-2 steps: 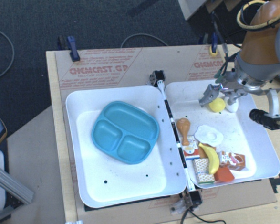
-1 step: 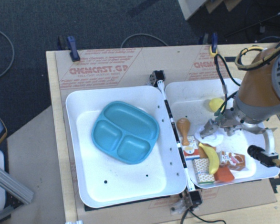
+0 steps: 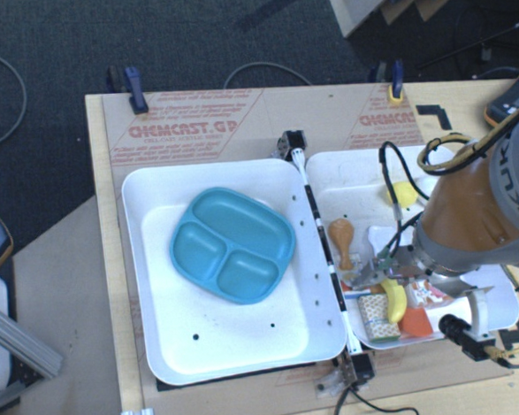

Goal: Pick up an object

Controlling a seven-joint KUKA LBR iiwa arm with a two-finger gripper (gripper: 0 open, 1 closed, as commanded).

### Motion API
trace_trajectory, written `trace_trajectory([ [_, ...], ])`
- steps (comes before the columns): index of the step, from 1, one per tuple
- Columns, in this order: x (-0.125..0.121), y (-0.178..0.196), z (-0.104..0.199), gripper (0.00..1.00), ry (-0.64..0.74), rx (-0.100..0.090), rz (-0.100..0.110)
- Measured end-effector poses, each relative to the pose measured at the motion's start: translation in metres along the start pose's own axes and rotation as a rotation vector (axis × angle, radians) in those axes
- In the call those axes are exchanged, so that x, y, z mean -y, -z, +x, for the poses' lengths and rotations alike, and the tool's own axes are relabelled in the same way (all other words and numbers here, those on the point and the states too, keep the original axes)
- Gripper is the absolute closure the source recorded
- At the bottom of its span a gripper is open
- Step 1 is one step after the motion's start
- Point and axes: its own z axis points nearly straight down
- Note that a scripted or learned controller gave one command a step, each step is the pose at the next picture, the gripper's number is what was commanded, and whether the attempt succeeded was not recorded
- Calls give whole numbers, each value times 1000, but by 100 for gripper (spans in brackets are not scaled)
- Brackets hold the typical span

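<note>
My gripper (image 3: pixel 376 271) is low in the right bin (image 3: pixel 350 171), at the end of the grey and orange arm that reaches in from the right. It hovers over a pile of small things. A yellow banana (image 3: pixel 395 302) lies just below it, and a brown wooden piece (image 3: pixel 341 237) lies up and to its left. A patterned green and white block (image 3: pixel 376 315) and an orange-red piece (image 3: pixel 416 322) sit by the bin's near edge. A yellow item (image 3: pixel 405 194) shows behind the arm, near a black cable.
The left bin (image 3: pixel 163 342) holds a blue divided plate (image 3: pixel 233 244) near its middle. A metal divider clamp (image 3: pixel 292 143) joins the two bins at the far side. The arm's body covers much of the right bin's right half.
</note>
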Motion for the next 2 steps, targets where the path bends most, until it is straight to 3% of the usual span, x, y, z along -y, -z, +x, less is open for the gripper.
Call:
trace_trajectory([
  [1, -2, 11, 0, 100, 2, -1, 0],
  [2, -70, 102, 52, 100, 11, -2, 1],
])
